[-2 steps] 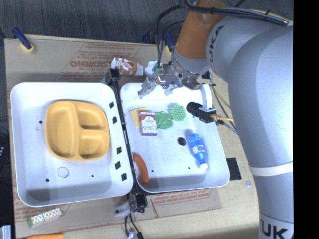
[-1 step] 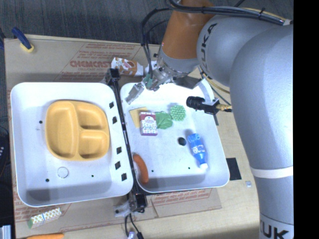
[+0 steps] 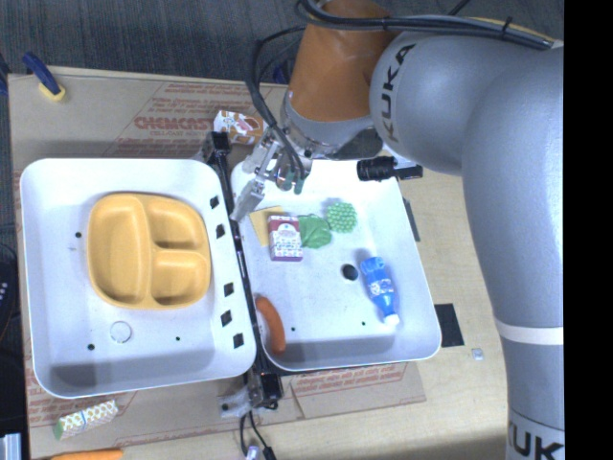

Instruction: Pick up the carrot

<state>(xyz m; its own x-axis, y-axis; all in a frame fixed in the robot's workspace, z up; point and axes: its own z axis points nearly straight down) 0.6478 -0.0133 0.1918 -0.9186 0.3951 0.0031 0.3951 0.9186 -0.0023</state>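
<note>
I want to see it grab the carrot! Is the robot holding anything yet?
No. The gripper hangs over the right bin's top left corner, holding nothing. The carrot lies by the bottom edge.

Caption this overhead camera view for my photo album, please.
Grey arm's end effector hovers at the right bin's top-left corner, far from the carrot by its bottom-left wall.

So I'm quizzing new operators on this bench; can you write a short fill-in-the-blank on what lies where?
1. The yellow tray lies in the ____ bin.
2. The carrot lies against the right bin's ____ wall.
3. The bottle near that bin's right side is ____ in colour.

Missing words: left; left; blue
</note>
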